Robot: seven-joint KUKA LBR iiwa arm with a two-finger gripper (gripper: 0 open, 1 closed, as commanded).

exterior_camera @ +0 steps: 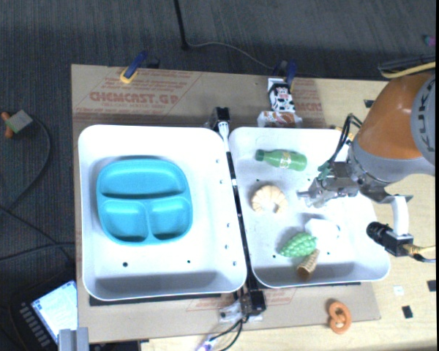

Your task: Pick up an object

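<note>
Landmark: right bin (366, 269). In its near part lay a green ice-cream cone toy (300, 248). Mid-bin sat a croissant toy (267, 198) at left, the tool (318, 194) low at right, grip state unclear. At the far end lay a green bottle (281, 159).

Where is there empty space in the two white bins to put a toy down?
Left bin: bare white strip below the blue tray, along the near wall. Right bin: open floor between the green bottle and the croissant. It is crowded mid-right, where the end effector hangs above the ice cream cone.
</note>
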